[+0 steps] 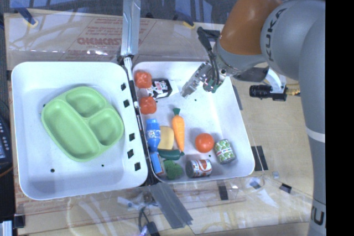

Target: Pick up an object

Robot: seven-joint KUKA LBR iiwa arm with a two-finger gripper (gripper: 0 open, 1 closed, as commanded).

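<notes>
Nothing grasped yet: end effector (194, 85) poised over right bin (232, 119), finger state impossible to tell, with carrot (178, 129) just below-left and orange ball (204, 142) below, approach, grip and lift all remaining.

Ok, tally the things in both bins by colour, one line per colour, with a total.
Red or orange: 4, two tomatoes, carrot, orange ball
Green: 3, divided plate, green can, broccoli
Blue: 1, bottle
Yellow: 1, block
Black-and-white: 1, cow toy
Red-labelled can: 1
Total: 11
</notes>
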